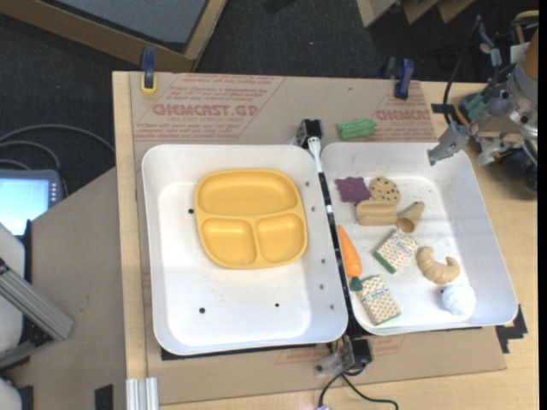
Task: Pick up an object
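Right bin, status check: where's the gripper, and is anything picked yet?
Gripper over right bin upper right corner, nothing seen held. Toy food lying in bin: carrot, croissant, cookie. Nothing blocking.

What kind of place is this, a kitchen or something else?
Probably a robot test bench, not a kitchen: toy food in a white bin, a yellow divided plate, and a board clamped down.

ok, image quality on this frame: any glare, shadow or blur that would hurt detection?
Camera view: the left bin is nearly blown out along its lower floor, with shadow toward its top wall; the white ball barely separates from the right bin; the gripper is soft and small at the edge, as is the green item on the board.
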Motion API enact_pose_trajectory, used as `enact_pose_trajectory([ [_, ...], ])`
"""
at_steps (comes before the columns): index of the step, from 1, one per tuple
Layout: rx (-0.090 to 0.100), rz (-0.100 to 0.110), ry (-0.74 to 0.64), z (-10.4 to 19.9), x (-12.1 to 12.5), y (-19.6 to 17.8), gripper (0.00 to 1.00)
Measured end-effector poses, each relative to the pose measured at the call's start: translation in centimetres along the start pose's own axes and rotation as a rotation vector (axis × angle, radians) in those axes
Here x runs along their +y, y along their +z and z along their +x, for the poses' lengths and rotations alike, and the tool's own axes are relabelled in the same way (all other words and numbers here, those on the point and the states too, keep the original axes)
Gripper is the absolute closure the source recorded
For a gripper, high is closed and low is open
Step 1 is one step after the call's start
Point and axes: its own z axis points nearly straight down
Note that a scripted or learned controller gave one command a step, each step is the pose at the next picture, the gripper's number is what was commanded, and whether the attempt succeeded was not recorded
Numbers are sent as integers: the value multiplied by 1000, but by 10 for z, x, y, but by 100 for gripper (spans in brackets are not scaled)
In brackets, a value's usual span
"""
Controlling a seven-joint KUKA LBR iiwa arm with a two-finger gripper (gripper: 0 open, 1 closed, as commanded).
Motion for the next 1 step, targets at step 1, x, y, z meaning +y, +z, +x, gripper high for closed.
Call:
enact_pose_trajectory([
  [1,3,11,1,-11,-4,124,0],
])
